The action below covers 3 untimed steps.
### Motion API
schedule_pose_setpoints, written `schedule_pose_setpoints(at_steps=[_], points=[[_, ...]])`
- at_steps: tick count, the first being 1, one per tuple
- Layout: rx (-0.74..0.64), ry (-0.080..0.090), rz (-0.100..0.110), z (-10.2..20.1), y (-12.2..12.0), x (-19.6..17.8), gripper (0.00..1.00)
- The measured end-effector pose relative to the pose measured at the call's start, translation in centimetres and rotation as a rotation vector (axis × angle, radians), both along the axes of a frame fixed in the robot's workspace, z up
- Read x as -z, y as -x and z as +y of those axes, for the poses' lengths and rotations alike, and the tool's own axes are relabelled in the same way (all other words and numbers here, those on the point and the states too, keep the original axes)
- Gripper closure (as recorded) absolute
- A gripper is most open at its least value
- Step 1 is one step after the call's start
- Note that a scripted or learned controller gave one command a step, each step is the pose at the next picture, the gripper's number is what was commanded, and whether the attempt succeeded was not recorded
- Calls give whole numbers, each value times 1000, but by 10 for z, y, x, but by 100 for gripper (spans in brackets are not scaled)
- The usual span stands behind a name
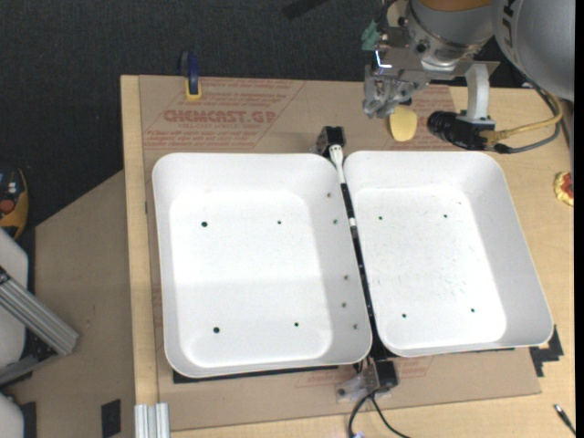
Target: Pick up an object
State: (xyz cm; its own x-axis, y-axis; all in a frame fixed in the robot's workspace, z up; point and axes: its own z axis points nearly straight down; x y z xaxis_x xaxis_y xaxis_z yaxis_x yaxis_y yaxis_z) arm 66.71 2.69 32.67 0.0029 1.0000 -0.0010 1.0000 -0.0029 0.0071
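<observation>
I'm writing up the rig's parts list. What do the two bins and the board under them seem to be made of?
Bins: likely moulded plastic, smooth white, with rounded corners and a soft sheen. Board: looks like brown cardboard or fibreboard, matte, with red print.

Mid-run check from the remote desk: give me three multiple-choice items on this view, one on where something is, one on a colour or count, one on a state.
1. Where is the gripper?
A. Over the left bin
B. Beyond the far edge of the right bin
C. Off the near edge of the bench

2. How many white bins are on the bench?
A. One
B. Two
C. Three

3. What colour is the small lump beside the gripper?
A. Pale yellow
B. Blue
C. Black

Answers: 1 B, it hangs over the brown board behind the right bin. 2 B, the left bin and right bin sit side by side. 3 A, the small lump looks pale yellow.
</observation>
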Motion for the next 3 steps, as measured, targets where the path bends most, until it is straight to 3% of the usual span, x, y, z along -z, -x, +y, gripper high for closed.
schedule_pose_setpoints(at_steps=[1,2,3], points=[[10,2,11,-120,44,5,100],[-8,-4,16,-58,28,79,100],[-7,-1,-4,-31,16,-10,100]])
